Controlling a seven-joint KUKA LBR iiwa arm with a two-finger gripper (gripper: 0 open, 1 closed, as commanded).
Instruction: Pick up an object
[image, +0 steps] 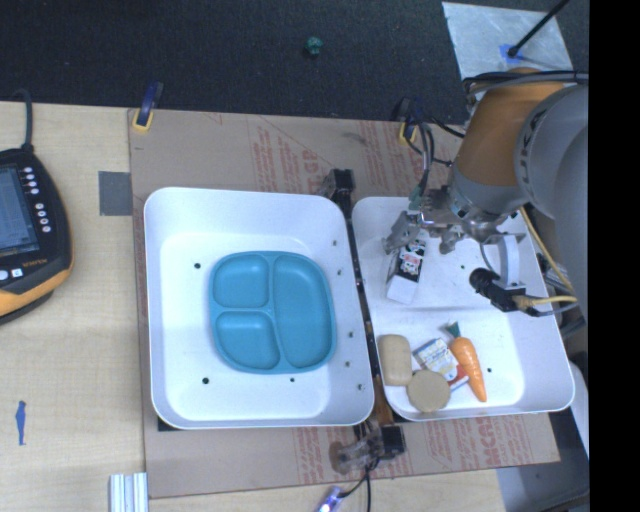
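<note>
The claw (408, 262) reaches low into the right bin (540, 385), grip unclear, and must lift something next.

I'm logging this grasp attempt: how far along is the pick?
Done: the gripper is down inside the right bin, at its far end. In hand: nothing visibly; I cannot tell whether anything is gripped. Left: a lift. The carrot and bread piece lie at the near end, the blue plate in the left bin.
</note>
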